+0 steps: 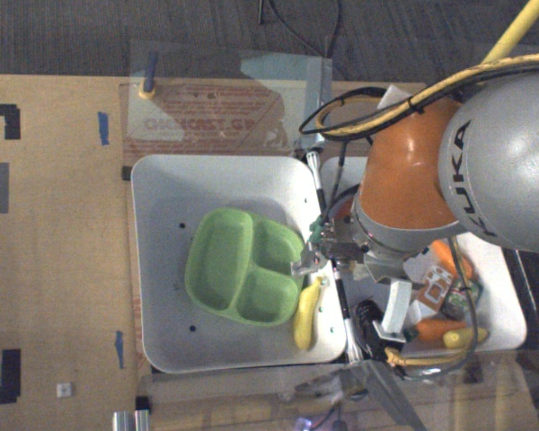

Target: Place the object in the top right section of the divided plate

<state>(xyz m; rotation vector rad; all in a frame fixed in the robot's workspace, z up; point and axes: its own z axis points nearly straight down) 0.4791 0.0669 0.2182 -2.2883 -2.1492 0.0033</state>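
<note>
Banana (305, 315) lies just below the fingers (307, 260), beside green plate (242, 266).

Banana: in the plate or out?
Out. The banana lies on the left bin's floor against the green divided plate's right rim, below the gripper.

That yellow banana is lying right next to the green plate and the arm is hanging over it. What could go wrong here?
1. The banana lies in the left bin against the divided plate rim, so the gripper closing there may catch the rim and shove or tip the plate.
2. The banana is narrow and curved; it could slip out of a grasp.
3. The plate's two small sections sit side by side, so a slightly off drop could land in the wrong one.
</note>
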